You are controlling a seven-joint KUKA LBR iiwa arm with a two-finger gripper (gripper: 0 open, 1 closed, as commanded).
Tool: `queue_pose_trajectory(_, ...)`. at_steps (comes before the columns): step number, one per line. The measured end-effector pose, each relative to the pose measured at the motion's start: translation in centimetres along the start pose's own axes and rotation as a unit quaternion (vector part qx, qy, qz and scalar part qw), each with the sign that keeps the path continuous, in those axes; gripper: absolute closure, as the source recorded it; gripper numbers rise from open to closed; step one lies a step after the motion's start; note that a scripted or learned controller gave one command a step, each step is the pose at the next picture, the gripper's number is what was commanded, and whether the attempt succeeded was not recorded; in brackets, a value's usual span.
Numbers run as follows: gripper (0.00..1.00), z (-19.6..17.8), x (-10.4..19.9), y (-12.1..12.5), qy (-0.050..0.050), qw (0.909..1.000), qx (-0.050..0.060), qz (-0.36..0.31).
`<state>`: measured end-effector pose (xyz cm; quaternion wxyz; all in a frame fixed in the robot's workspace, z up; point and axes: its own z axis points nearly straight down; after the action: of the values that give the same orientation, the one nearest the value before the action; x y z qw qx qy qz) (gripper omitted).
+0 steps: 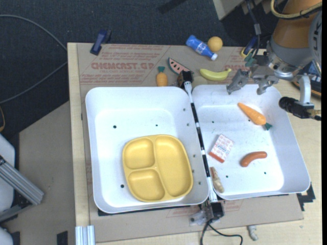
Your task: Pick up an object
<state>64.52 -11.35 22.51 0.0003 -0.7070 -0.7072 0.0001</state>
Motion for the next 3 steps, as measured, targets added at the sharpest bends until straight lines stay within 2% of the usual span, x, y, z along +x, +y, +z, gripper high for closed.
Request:
queue_pose_trajectory(1,0.0,1.4,-5.7,-0.7,-0.001,1.0,0.001,0.001)
queue_pose_trajectory(2,0.0,14.3,-10.1,2.0,0.008,0.9999,0.006,-0.001)
queue_pose_trajectory(3,0.0,14.0,-4.4,1.4,0.001,1.0,0.0,0.0)
